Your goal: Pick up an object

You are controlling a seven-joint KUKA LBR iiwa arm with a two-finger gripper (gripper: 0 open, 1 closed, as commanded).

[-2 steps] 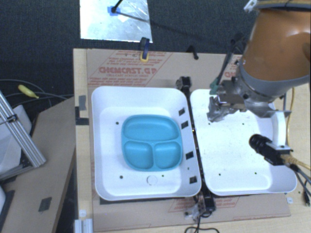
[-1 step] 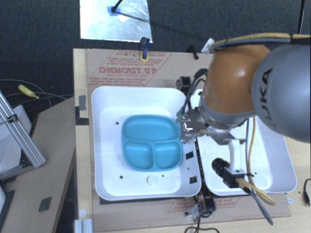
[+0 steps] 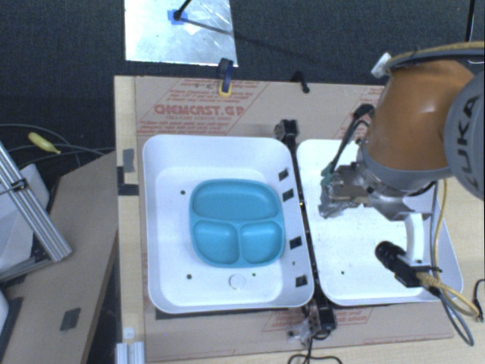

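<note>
A blue plate point(image 3: 235, 222) with three compartments lies flat in the middle of the left bin point(image 3: 167, 165). My gripper point(image 3: 333, 197) hangs over the left part of the right bin point(image 3: 356, 287), close to the divider between the bins. The big grey and orange wrist covers most of it from above. Nothing shows between the gripper and the bin floor below it.
Black clips point(image 3: 289, 196) run along the seam between the two bins. A faint small round mark point(image 3: 238, 281) sits on the left bin's floor near its front wall. The bins rest on a cardboard sheet point(image 3: 204, 108), with a shiny foil panel point(image 3: 178, 21) behind it.
</note>
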